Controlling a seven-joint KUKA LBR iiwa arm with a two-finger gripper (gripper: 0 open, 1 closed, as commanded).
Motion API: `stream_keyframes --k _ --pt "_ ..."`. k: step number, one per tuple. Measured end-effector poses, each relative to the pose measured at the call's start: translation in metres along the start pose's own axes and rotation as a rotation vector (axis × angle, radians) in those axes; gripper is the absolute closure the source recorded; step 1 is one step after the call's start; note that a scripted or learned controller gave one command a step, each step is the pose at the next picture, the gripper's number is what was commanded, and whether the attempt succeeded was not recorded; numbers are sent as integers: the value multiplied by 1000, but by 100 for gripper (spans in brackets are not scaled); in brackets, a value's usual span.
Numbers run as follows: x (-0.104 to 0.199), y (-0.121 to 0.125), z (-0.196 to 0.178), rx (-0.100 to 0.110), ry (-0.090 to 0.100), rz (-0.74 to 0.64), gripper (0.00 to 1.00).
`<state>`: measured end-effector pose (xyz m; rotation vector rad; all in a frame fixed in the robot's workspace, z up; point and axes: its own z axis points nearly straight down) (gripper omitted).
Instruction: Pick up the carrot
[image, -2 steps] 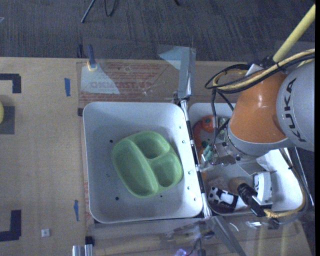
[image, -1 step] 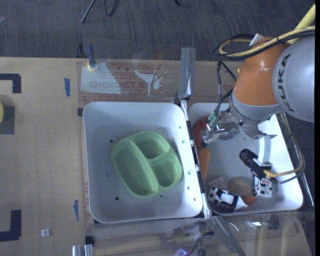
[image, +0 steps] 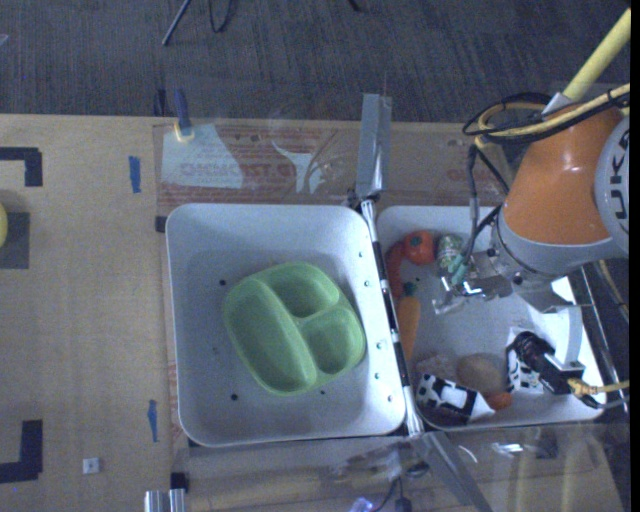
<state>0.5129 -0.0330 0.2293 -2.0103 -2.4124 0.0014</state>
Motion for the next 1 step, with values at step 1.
stream_keyframes --k 1 --pt "4 -34 25 0 0 10 100"
